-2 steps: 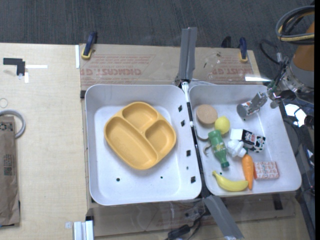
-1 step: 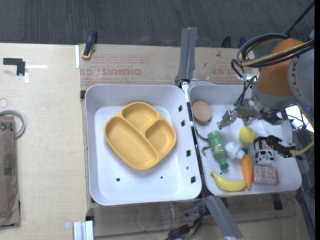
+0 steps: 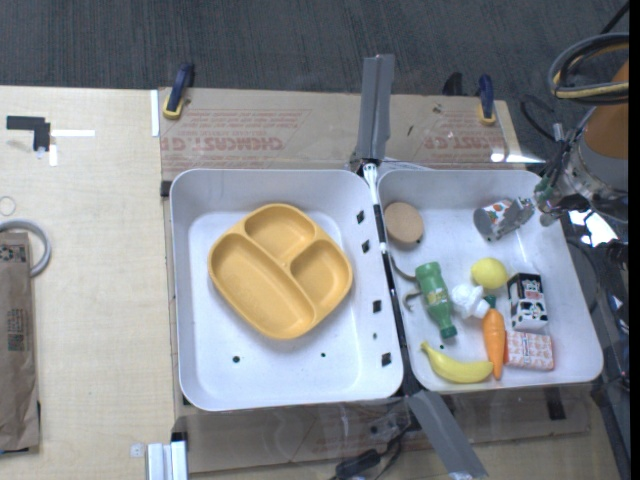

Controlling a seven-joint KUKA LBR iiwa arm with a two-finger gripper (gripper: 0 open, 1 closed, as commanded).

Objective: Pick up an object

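Right bin [image 3: 575, 268] holds objects: tan round disc [image 3: 404, 223] near left wall; green bottle [image 3: 435, 299] lying flat; yellow lemon [image 3: 489, 273]; orange carrot [image 3: 494, 342]; banana [image 3: 457, 365] at front; black-white carton [image 3: 527, 301]; silver crumpled wrapper [image 3: 503, 216] rear.

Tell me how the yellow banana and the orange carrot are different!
The yellow banana is curved, but the orange carrot is straight and narrows to a point. The banana lies sideways along the near edge of the right white bin; the carrot points toward that edge. The banana is yellow, the carrot orange. Both look like toy food, lie in that bin, and sit right next to each other.
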